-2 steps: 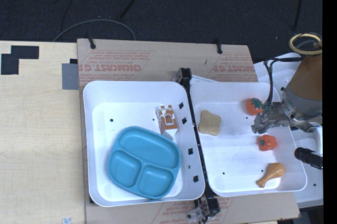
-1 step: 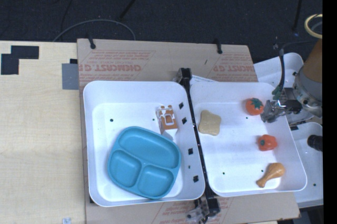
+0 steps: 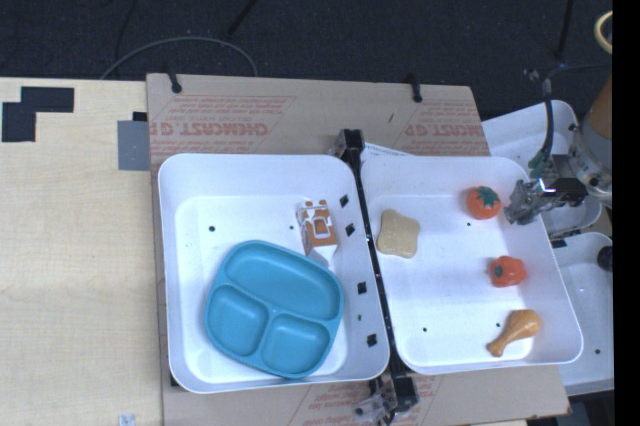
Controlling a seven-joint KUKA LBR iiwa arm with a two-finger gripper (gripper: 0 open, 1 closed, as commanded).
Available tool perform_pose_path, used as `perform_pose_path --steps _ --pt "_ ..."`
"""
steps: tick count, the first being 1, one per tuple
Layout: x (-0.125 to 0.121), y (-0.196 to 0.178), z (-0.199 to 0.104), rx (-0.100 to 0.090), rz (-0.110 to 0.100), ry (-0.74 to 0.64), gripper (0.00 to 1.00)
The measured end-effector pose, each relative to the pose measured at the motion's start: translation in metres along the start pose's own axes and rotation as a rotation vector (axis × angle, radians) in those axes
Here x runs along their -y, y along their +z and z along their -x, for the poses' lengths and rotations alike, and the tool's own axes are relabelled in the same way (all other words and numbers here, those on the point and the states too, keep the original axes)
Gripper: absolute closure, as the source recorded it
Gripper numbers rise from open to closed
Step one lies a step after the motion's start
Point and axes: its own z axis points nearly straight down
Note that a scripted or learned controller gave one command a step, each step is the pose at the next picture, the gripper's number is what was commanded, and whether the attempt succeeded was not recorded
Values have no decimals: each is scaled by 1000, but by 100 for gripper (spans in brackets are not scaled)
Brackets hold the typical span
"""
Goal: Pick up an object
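The right bin [image 3: 440,354] holds a red tomato [image 3: 482,202] at its far right, a red pepper [image 3: 507,271] below it, a tan chicken drumstick [image 3: 514,331] near the front right corner, and a beige bread slice [image 3: 398,235] near the left wall. In the left bin [image 3: 190,214] lie a blue divided plate [image 3: 273,308] and a small orange-and-white toy [image 3: 318,225]. My gripper [image 3: 527,200] hangs over the right bin's right rim, just right of the tomato. Nothing shows between its fingers.
A black divider [image 3: 362,254] runs between the two bins. Both bins rest on a cardboard sheet [image 3: 300,119] on a wooden bench [image 3: 70,264]. Cables and white hardware [image 3: 590,244] sit beyond the right bin's edge.
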Motion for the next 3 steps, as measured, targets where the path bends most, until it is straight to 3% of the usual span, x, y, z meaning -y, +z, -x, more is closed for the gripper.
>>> perform_pose_path --steps 1,3 --pt "8 -2 -52 -3 -4 -3 100" --pt "-4 14 -150 -2 -7 -2 100"
